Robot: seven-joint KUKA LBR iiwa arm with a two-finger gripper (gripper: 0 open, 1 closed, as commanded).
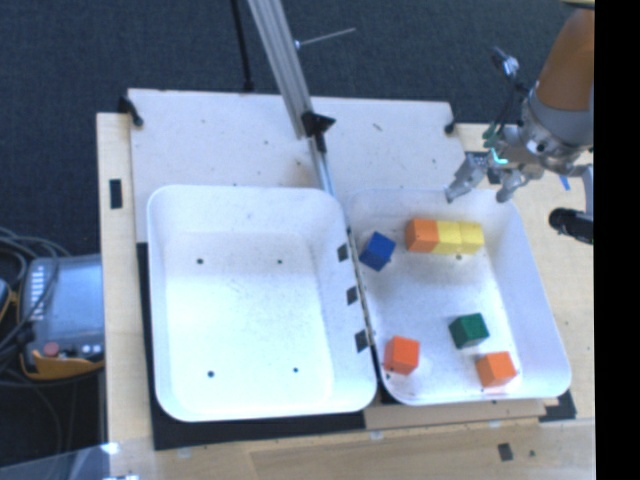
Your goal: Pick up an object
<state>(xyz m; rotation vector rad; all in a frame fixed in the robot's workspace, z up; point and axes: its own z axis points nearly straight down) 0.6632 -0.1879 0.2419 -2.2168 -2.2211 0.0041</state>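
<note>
The right bin (pixel 530 268) holds several blocks: a blue cube (pixel 377 251) near its left wall, an orange-and-yellow bar (pixel 444 236) toward the back, a green cube (pixel 468 329), an orange cube (pixel 402 354) at the front left and another orange cube (pixel 496 368) at the front right. My gripper (pixel 482 185) hangs over the bin's back right corner, above and to the right of the bar. Its fingers (pixel 460 184) are spread apart with nothing between them.
The left bin (pixel 170 268) lies beside the right one. A slanted metal post (pixel 285 63) rises from behind the bins' shared wall. A grey box with cables (pixel 60 313) sits off the bench at the left.
</note>
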